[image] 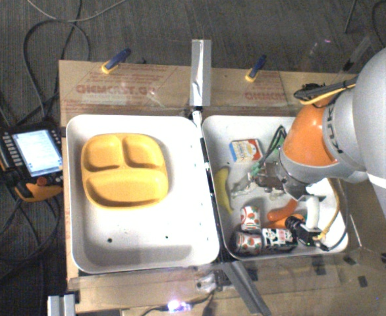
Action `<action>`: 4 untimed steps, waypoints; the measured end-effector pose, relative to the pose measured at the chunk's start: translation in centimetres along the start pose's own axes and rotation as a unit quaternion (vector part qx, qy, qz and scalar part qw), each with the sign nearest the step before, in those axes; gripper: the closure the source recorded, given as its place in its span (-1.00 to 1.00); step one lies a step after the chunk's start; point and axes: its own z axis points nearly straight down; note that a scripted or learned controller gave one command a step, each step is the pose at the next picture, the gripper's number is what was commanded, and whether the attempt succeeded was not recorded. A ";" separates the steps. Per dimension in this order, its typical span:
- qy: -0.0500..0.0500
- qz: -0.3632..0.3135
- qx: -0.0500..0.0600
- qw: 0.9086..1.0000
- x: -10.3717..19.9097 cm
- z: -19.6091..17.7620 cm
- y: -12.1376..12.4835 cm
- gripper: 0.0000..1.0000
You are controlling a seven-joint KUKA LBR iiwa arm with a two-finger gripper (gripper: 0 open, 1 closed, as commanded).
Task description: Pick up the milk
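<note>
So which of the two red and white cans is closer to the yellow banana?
The upper red and white can, nearer the yellow banana. The other can lies lower, by the right bin's front edge.

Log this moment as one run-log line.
target: small blue-and-white milk carton, lying free, right bin | gripper: just below carton, nothing visibly held | left bin: yellow plastic divided tray

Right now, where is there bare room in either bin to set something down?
Left bin: bare floor below and right of the yellow tray. Right bin: crowded, with milk, banana, cans and the arm; one small bare strip along its top edge, left of the milk.
</note>
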 end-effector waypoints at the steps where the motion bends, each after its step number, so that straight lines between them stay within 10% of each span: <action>1: 0.001 -0.074 0.001 0.997 -3.0 0.1 3.7 -1.00; 2: 0.010 0.040 0.000 0.999 -9.4 -0.1 3.9 -1.00; 3: 0.000 0.034 0.000 0.999 -1.6 0.0 0.6 -1.00; 4: 0.000 -0.042 0.000 0.999 -6.1 0.2 7.3 -1.00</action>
